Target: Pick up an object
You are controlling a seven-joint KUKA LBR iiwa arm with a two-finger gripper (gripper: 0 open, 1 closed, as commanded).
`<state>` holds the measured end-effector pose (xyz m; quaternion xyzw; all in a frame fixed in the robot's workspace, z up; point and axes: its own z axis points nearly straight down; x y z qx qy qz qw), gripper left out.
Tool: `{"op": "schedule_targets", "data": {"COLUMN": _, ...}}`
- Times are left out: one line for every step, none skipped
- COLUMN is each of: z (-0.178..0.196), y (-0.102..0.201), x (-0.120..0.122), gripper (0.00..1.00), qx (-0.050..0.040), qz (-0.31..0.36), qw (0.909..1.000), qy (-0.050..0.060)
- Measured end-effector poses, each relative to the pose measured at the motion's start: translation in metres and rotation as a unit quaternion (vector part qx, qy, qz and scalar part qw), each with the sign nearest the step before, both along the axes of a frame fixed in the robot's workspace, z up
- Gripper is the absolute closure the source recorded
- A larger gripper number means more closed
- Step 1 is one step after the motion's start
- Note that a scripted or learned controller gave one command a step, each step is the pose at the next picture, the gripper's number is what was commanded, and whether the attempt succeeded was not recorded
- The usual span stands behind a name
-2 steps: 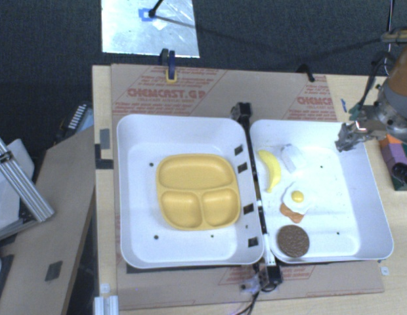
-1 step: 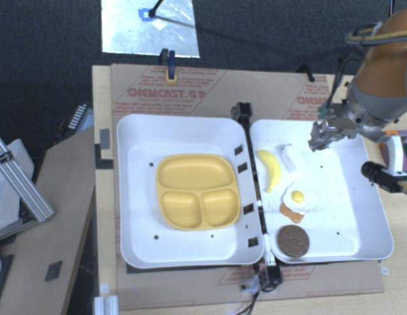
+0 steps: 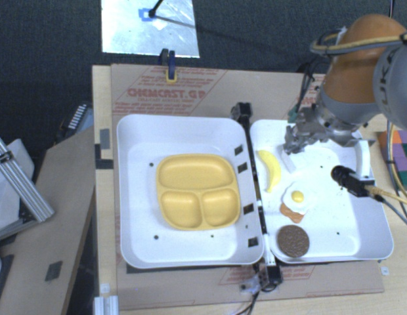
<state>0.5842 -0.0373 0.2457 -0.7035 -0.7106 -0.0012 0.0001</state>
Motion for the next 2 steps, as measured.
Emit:
{"op": "schedule_targets", "data": {"z": -0.009, "y": 0.061, "x": 0.007, "gripper": 1.00, "qx": 0.0001, "qz": 0.000, "qw": 1.0000, "qy": 0.000}}
{"op": "schedule_targets", "data": {"z": -0.009, "y": 0.124, "x": 0.000, "gripper": 1.00, "qx": 0.0006, "qz": 0.000, "qw": 1.0000, "qy": 0.000}}
